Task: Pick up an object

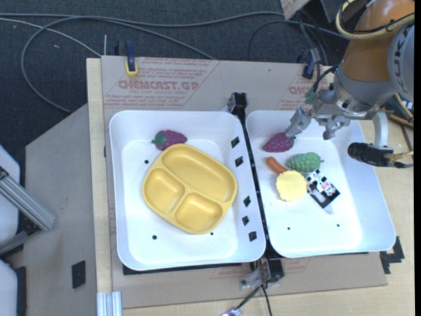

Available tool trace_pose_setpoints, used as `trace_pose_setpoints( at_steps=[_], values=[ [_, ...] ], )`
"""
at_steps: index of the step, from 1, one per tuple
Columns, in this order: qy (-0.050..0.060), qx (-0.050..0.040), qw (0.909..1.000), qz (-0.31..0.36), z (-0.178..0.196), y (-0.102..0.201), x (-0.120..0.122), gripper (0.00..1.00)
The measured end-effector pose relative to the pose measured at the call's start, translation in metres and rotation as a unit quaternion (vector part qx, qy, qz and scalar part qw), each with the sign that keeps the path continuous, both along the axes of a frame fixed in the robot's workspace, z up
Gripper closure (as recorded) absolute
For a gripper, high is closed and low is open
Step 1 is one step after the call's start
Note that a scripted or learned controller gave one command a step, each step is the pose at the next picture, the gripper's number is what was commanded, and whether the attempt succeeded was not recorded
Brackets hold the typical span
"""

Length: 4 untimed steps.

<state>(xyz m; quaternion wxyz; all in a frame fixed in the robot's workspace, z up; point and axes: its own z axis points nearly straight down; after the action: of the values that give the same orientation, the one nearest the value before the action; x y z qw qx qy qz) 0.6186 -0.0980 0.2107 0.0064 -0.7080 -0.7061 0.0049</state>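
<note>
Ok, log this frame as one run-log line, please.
gripper: open, above right bin | nearest: purple grapes | holding: nothing | left bin: yellow tray

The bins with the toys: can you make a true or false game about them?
1. The yellow tray lies in the left bin. True.
2. Both purple grape bunches are in one bin. False: one bunch is in the left bin, the other in the right bin.
3. The hand hovers over the right bin. True.
4. The green toy sits on the yellow tray. False: it is in the right bin.
</note>
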Motion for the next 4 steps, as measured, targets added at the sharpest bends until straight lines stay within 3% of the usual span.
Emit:
trace_pose_setpoints(
  at_steps=[1, 3, 4],
  values=[
    [-0.007, -0.0007, 1.0000, 0.001, 0.008, 0.000, 0.003, 0.00],
    [-0.006, -0.0002, 1.0000, 0.001, -0.097, 0.004, 0.002, 0.00],
    [-0.006, -0.0002, 1.0000, 0.001, -0.127, 0.005, 0.001, 0.00]
  ],
)
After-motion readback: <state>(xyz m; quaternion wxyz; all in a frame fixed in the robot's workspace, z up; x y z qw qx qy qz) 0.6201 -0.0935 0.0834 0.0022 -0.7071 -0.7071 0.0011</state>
